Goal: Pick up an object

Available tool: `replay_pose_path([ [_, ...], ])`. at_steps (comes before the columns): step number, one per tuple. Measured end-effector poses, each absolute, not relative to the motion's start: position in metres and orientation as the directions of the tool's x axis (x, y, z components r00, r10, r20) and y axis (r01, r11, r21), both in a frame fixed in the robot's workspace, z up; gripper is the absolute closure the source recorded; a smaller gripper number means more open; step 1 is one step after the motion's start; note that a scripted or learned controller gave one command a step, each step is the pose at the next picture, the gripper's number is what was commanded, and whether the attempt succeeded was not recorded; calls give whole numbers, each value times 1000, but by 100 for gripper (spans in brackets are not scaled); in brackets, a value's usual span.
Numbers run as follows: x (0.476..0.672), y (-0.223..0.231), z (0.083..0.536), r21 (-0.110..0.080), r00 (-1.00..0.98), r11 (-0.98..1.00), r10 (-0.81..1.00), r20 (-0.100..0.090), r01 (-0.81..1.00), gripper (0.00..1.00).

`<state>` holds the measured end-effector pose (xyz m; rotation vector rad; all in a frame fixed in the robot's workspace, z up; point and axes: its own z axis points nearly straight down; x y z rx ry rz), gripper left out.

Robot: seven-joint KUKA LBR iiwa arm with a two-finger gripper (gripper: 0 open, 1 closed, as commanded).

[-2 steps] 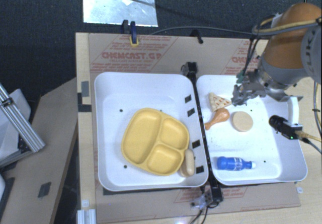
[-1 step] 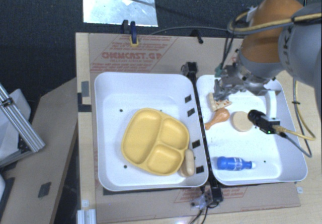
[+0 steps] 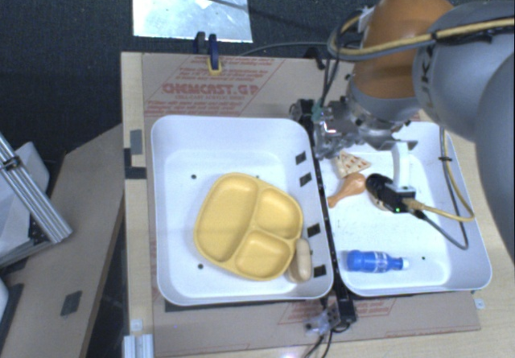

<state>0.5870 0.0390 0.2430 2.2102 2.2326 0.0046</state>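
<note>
My gripper (image 3: 330, 139) hangs low over the far left corner of the right bin (image 3: 451, 268), just by the wall between the two bins. A tan cracker-like piece (image 3: 352, 162) lies right beside it, toward the front. Just in front of that lies a light brown drumstick-shaped thing (image 3: 347, 188). A blue bottle (image 3: 373, 261) rests on its side near the right bin's front edge. In the left bin (image 3: 209, 139) sits a yellow divided plate (image 3: 248, 224), with a beige bread roll (image 3: 301, 261) against its front right rim.
The grey arm with its orange band (image 3: 402, 43) covers the back of the right bin. A yellow cable (image 3: 451, 216) loops across that bin's floor. Cardboard (image 3: 217, 87) lies under both bins.
</note>
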Motion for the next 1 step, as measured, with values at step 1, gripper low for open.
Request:
replay_pose_path([
  [1, 588, 83, 236, 1, -9, 9, 1000, 2, 1000, 100],
])
